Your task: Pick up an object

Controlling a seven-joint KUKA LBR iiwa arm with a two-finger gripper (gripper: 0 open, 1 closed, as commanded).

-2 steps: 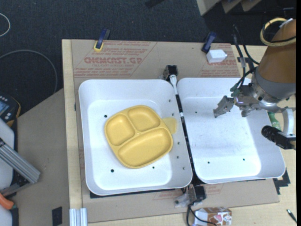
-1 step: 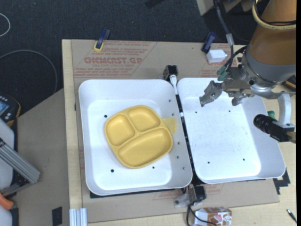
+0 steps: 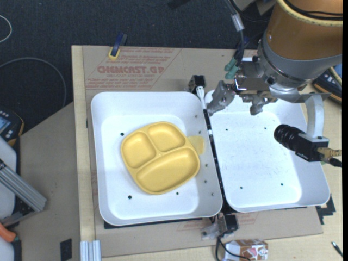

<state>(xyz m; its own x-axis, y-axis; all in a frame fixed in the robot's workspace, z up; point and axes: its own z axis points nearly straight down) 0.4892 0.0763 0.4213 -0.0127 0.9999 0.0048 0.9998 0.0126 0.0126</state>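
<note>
One yellow three-compartment plastic plate (image 3: pixel 160 157) — flat in left shallow white bin (image 3: pixel 103 145), near its centre. Grey two-finger pincer (image 3: pixel 238 103) — over far edge of right white bin (image 3: pixel 310 192), fingers apart, clamped on nothing, well apart from plate.

A brown cardboard sheet (image 3: pixel 136 64) covers the bench, with dark carpet floor (image 3: pixel 81 10) and black cables (image 3: pixel 32 64) around it.

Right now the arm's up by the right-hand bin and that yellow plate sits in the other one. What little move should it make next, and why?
Probably a short sideways shift toward the left bin. The gripper hangs over the right bin's upper edge with nothing between its open fingers, while the yellow divided plate, the one thing to pick, lies in the left bin.
</note>
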